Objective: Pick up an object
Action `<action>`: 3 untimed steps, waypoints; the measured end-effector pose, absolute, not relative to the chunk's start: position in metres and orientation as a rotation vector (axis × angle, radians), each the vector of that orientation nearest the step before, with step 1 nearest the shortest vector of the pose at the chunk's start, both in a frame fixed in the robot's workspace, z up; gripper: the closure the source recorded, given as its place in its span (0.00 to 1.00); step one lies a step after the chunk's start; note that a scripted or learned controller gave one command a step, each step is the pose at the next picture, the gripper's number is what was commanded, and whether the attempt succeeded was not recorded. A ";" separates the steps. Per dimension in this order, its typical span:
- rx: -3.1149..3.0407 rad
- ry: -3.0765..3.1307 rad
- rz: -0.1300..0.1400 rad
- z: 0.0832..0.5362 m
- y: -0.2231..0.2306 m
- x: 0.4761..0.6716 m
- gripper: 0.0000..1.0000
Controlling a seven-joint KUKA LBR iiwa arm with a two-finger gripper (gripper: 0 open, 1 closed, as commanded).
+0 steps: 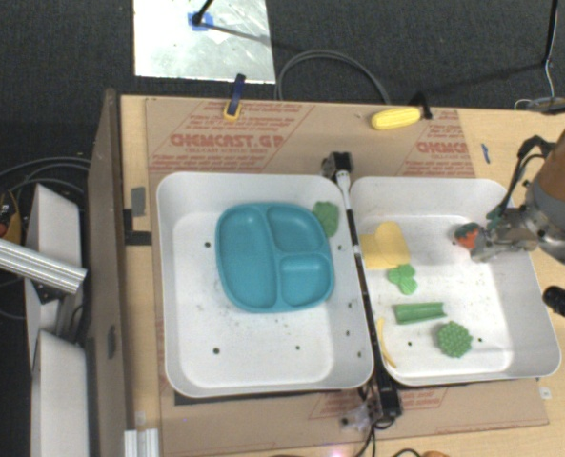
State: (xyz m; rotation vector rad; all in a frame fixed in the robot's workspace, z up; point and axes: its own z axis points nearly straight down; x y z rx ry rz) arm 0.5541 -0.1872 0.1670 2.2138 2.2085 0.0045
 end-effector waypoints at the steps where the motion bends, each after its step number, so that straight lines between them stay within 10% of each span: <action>1: 2.219 2.221 0.002 0.163 -0.181 0.551 0.00; 2: 2.221 2.232 -0.002 0.148 -0.121 0.485 0.00; 3: 2.223 2.221 0.006 0.084 -0.147 0.488 0.00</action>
